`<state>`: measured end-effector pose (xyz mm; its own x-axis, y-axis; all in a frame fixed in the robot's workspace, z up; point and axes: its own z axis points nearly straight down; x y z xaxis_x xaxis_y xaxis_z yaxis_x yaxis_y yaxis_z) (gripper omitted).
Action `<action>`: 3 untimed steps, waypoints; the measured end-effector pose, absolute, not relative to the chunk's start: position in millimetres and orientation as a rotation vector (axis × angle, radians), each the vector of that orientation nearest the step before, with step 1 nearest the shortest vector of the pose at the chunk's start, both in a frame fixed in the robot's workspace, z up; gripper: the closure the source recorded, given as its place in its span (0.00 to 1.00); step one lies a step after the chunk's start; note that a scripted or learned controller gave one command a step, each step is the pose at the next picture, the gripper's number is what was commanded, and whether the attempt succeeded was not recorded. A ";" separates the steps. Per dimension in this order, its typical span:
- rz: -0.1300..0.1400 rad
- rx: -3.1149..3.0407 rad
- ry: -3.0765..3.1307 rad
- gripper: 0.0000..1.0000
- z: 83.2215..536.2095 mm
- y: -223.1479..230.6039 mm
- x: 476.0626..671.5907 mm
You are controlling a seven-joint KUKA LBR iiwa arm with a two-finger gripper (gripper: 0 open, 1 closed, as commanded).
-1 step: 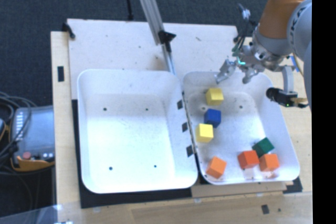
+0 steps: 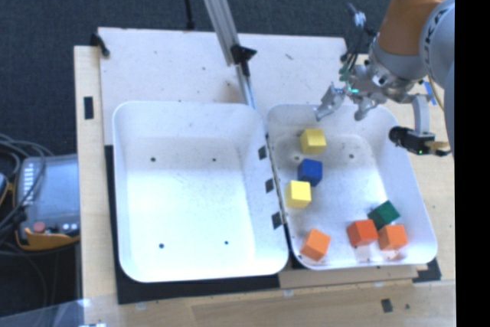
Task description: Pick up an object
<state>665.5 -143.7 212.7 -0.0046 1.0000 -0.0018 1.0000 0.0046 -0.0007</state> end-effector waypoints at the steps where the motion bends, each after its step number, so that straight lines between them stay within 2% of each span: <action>1: -0.005 2.215 2.230 0.00 158.1 -144.3 675.1; 2: -0.005 2.212 2.233 0.00 116.1 -141.5 676.4; 3: -0.004 2.210 2.234 0.00 96.9 -142.0 676.6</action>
